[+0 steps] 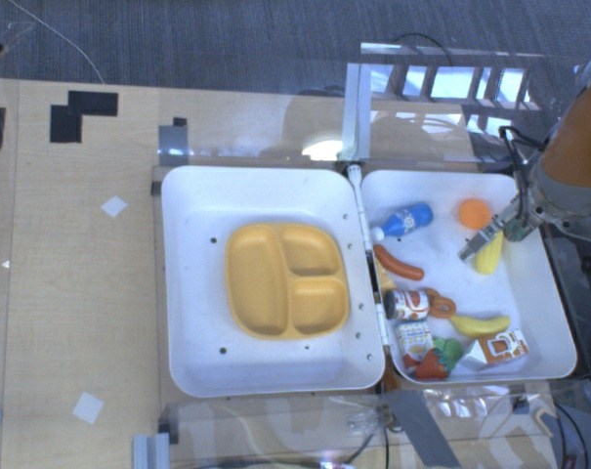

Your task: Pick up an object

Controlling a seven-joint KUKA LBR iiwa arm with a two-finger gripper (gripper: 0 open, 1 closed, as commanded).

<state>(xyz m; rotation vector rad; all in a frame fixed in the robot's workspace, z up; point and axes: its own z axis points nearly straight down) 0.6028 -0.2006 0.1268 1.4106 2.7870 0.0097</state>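
A yellow divided tray (pixel 285 281) is seen lying in the left white bin (pixel 192 360), which is set on the wooden tabletop (pixel 70 291) marked with black patches (pixel 80 113).

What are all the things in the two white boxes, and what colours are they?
Left bin: 1, white, left side.
Divided plate: 1, yellow, middle of left bin.
Right bin: 1, white, right side.
Bottle: 1, blue and white, top left of right bin.
Ball: 1, orange, top of right bin.
Sausage: 1, red, left of right bin.
Can: 1, white and red, lower left.
Banana: 1, yellow, lower right bin.
Tool: 1, grey, over a yellow object.
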